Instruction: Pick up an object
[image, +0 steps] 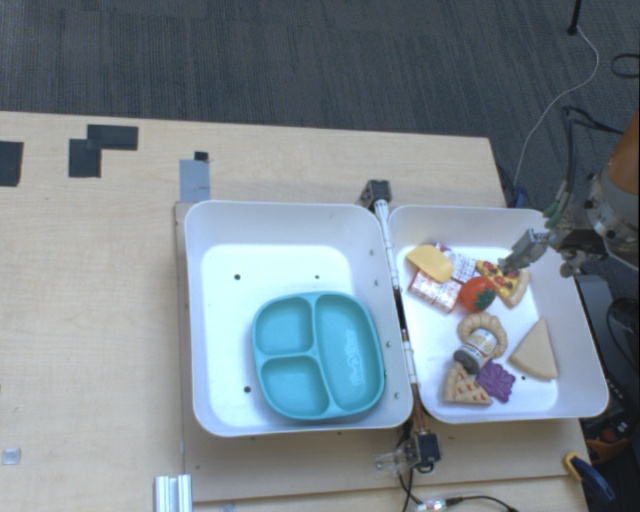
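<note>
Hovering over the pizza slice (508, 284), fingers (517, 252) of unclear spread; packet (434, 291) print unreadable.

No legible text, not even on the red-and-white packet (436, 290).

A robotics lab, by the look of it: a plywood bench (90, 300) stands on dark grey carpet (280, 60), with black tape marks (100, 148) on its top. Loose cables (560, 110) trail at the right, and two white bins (290, 215) are clamped side by side.
</note>
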